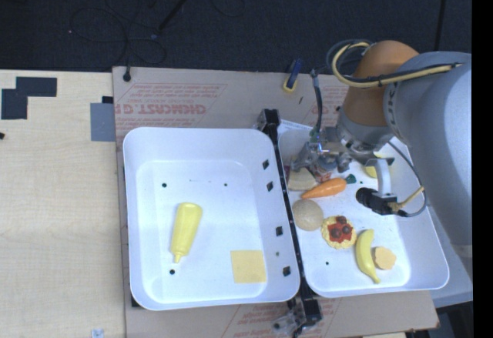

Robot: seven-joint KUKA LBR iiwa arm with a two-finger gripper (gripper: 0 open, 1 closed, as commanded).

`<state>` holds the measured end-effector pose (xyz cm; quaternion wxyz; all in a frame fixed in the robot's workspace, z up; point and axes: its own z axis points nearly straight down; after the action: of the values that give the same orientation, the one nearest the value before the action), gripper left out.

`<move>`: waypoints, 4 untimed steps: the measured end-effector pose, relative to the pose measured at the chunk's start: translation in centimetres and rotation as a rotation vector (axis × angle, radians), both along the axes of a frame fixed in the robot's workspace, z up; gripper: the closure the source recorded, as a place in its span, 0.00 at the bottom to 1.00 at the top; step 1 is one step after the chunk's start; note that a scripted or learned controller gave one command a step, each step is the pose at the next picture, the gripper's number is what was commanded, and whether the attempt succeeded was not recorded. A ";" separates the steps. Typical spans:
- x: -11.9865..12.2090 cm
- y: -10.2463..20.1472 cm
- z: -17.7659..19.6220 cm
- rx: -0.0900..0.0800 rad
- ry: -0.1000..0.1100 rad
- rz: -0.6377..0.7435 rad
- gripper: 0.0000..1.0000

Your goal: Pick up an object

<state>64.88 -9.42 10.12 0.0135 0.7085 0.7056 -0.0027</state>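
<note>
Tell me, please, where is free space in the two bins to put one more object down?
The left white bin has bare floor between the yellow squeeze bottle and flat yellow square, and along its far wall. The right white bin is crowded: orange carrot, round beige ball, yellow banana.

There are red letters on the brown cardboard sheet (192, 102) that lies under the two white bins. The letters sit near the back edge, just behind the left bin (139, 175). They look flipped, like in a mirror, so they are hard to read. They may say "CHEMCAST" and a bit more, but that cannot be told for sure. More red print shows on the cardboard at the front, below the bins. It is too small and blurry to read.
</note>
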 end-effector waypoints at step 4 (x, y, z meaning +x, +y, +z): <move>0.2 -0.5 0.5 0.008 -0.012 -0.001 1.00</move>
<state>65.05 -9.89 10.63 0.0152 0.7090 0.7051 0.0043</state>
